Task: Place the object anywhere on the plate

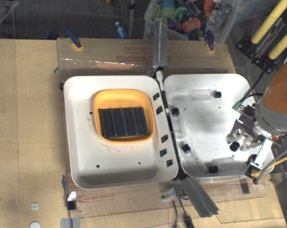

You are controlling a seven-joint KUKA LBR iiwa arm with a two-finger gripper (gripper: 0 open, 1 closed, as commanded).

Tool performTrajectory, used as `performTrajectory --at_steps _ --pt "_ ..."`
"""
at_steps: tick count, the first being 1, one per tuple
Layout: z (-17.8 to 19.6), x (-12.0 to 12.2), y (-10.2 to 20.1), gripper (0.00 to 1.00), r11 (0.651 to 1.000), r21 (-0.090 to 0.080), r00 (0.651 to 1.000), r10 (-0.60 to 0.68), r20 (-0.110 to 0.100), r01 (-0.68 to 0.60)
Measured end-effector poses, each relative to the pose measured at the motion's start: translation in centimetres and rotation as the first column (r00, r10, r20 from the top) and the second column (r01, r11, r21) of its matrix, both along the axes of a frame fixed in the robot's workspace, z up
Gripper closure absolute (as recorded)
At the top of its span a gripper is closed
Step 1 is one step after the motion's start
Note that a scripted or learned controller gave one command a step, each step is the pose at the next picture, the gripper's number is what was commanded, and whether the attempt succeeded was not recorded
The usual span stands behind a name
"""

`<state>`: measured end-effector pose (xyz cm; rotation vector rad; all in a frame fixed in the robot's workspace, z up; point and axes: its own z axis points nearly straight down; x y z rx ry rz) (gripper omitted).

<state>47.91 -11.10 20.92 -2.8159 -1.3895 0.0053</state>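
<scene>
Bench (pixel 24 127) edge is closest to you, and it carries everything else. Going down in size: two white bins, one around the plate (pixel 122 95) and the other (pixel 205 122) just right of the plate's bin. One arm (pixel 276 103) reaches over that far bin, well right of the plate. One yellow plate, and one black ribbed slab (pixel 123 121) lying flat on the plate, roughly in its middle, so it looks like the job's already done.

If you do need to regrab the slab, my guess is it's light and fairly stiff, plastic or rubber, not fragile. It sits low, so I'd pinch across the short sides, at right angles to the ribs, since the top could be slippery.

One gripper (pixel 241 139), well right of the plate, and honestly you can't tell whether it's open or closed.
</scene>
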Motion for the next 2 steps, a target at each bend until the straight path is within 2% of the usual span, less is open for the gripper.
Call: performTrajectory --at_steps 1,2 --pt "-2.3 5.5 0.7 1.00 0.997 -0.001 0.997 0.082 0.002 -0.082" --pt "-2.5 10.4 3.2 1.00 0.984 -0.001 0.984 0.178 0.002 -0.178"
